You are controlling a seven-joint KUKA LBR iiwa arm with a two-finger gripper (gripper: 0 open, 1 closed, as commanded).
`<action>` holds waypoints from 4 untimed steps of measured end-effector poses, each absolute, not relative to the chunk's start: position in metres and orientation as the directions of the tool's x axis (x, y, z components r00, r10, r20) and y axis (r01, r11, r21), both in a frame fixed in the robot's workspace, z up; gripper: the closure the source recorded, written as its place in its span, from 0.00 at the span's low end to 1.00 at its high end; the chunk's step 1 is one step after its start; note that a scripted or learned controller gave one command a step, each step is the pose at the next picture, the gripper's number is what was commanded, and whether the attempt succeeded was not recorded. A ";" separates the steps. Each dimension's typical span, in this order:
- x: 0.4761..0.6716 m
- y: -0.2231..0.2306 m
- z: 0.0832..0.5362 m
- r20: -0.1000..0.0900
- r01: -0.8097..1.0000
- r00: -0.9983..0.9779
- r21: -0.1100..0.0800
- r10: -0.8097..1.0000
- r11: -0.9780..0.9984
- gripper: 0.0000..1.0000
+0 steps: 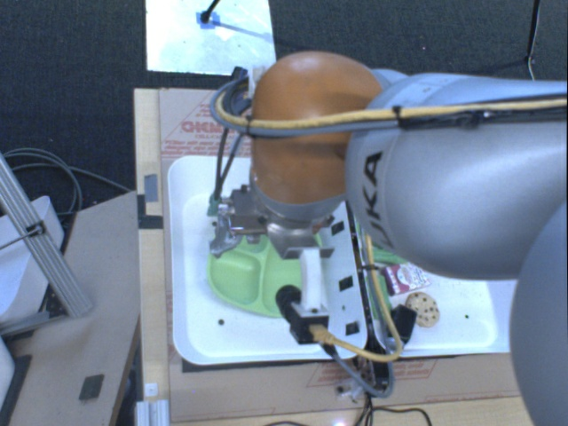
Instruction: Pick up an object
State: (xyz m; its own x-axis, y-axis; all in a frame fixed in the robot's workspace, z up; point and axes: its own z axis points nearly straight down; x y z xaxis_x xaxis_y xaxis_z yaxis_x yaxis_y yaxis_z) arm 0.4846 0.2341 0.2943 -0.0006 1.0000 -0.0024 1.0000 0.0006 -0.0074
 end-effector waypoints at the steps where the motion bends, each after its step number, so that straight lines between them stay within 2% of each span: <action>1: 0.485 0.181 0.174 -0.005 1.000 0.005 -0.009 1.000 -0.005 0.00; 2: 0.487 0.186 0.191 0.002 1.000 0.000 0.002 1.000 0.000 1.00; 3: 0.547 0.237 0.201 0.003 1.000 -0.007 0.007 1.000 0.007 1.00; 4: 0.569 0.226 0.296 0.004 1.000 -0.004 0.011 1.000 0.003 1.00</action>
